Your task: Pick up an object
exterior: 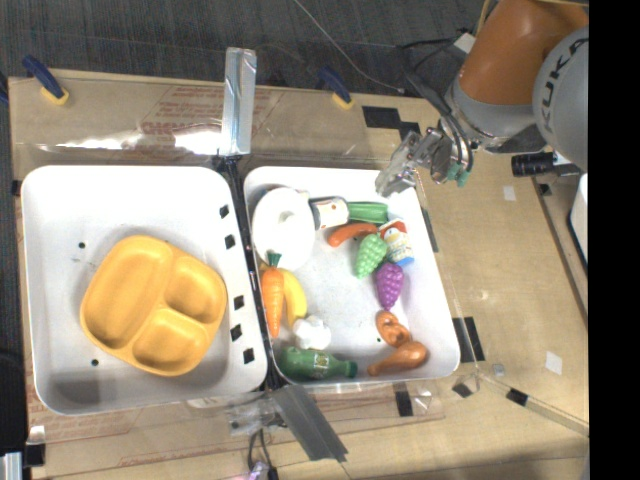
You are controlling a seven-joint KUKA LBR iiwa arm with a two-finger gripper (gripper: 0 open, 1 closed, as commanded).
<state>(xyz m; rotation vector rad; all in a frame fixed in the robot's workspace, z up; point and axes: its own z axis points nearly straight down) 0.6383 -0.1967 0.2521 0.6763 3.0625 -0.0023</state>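
The gripper [400, 178] hovers at the right bin's [440, 298] far corner; the green cucumber [366, 211] lies just below-left, its long axis perhaps across the bin.

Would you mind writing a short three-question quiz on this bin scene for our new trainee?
1. True or false: the yellow tray lies in the left bin.
2. Multiple choice: the carrot touches the (A) banana, (B) green bottle, (C) purple grapes.
3. Fill in: the gripper hovers over the right bin's ____ right corner.

Key: 1 true; 2 A; 3 top.
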